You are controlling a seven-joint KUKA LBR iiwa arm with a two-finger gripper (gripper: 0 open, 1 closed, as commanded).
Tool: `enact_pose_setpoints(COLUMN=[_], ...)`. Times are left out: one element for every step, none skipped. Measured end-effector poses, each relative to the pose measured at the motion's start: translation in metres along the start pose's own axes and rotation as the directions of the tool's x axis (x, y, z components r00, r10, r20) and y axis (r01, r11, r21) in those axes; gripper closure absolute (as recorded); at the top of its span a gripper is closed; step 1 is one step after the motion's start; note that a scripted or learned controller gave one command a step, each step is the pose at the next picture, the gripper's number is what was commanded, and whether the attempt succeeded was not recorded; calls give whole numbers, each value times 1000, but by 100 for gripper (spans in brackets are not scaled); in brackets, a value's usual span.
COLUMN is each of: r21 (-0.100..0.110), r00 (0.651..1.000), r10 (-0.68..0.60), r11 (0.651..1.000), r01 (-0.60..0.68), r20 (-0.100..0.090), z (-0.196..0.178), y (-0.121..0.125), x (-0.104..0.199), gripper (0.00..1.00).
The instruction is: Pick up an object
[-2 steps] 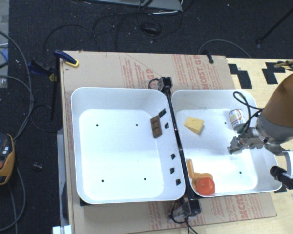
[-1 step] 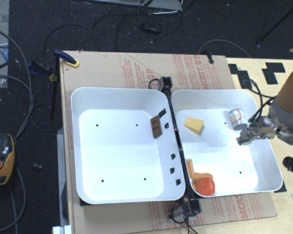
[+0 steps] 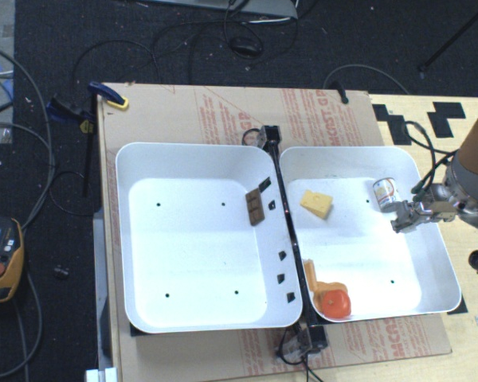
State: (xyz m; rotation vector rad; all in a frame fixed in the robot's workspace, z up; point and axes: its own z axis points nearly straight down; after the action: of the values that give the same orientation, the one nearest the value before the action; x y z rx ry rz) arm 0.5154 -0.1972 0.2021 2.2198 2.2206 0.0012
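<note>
White plastic makes up the two shallow bins set side by side on the counter, which is topped with brown cardboard printed in red. The left bin holds one dark brown bar near its 3 o'clock wall, with a smaller dark piece just above it; what either one is cannot be made out.

In the right bin, a yellow wedge lies toward 10 o'clock. A small can with a white and reddish label sits at about 2 o'clock, its print too small to read. At 7 o'clock a red round object rests in the corner against an orange piece, partly overlapping it, so the orange piece's full shape is hidden.

The arm enters at 3 o'clock and is cut off by the frame edge; just its grey wrist and some cabling are visible. The tool hangs over the right bin at about 3 o'clock, just beside and below the can. Its fingers are small, dark and blurred against the white floor, and whether they stand wide or narrow cannot be told. Whether the tool touches the can is also unclear; nothing can be seen between its fingers.

Dark clips line the divider between the bins. Cables trail across the dark floor at 12 o'clock.
</note>
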Motion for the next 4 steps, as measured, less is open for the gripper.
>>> enact_pose_setpoints(r21=[1,2,2,2], r00=[1000,1000,1000,1000], r10=[-5,-4,-4,-4], r11=[1000,1000,1000,1000], r01=[5,4,4,4], r20=[-2,-2,-2,-2], z=[-14,-24,-35,-41], y=[-1,1,-2,-3], x=[55,108,157,203], gripper=[100,100,100,100])
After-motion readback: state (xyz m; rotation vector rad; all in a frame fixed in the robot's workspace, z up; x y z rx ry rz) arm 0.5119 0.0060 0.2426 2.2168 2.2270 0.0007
